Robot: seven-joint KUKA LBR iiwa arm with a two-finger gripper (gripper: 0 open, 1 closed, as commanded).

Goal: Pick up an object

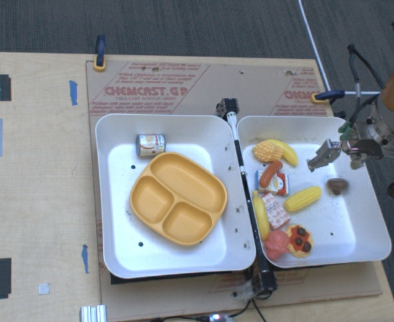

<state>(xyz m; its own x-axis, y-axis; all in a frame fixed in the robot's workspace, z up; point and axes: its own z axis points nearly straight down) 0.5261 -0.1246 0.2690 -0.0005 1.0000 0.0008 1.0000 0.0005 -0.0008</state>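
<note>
My gripper (339, 158) hangs over the upper right part of the right bin (368, 237), fingers spread open with nothing between them. Just below it, a small brown lump (337, 186) lies on the bin floor. To its left are a corn cob (303, 198), a yellow corn-like piece (276, 151), a red sausage (270, 174) on a red and white packet (277, 185), and a banana (260, 215). A pink piece (275, 246) and an orange piece with dark dots (300, 240) lie near the front.
The left bin (116, 247) holds a yellow divided plate (178, 198) and a small can (151, 144) lying behind it. A black bar (240, 163) runs along the seam between the bins. Cables (358, 66) hang beside the arm at the right.
</note>
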